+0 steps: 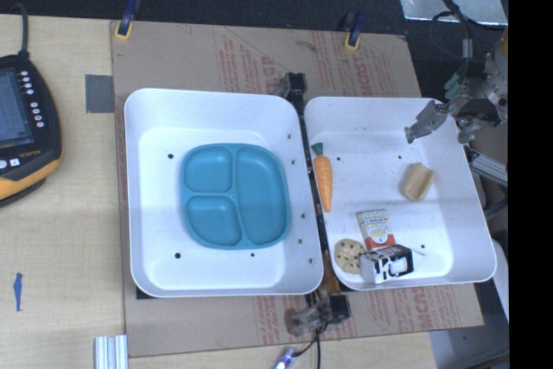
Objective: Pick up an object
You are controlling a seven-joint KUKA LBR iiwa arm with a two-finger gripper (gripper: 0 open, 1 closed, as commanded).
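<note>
Carrot (323, 181) by bin divider; gripper (445, 123) (partly cut off) above

Left bin (143, 186): you have one divided plate (234, 194) in its middle. Right bin (467, 212): carrot (323, 180) along the left wall; block (416, 182) toward the right; carton (376, 228) near the front, with cookie (349, 255) and box (386, 264) just before it. Handset (22, 125) lies on the bench, far left.
</note>
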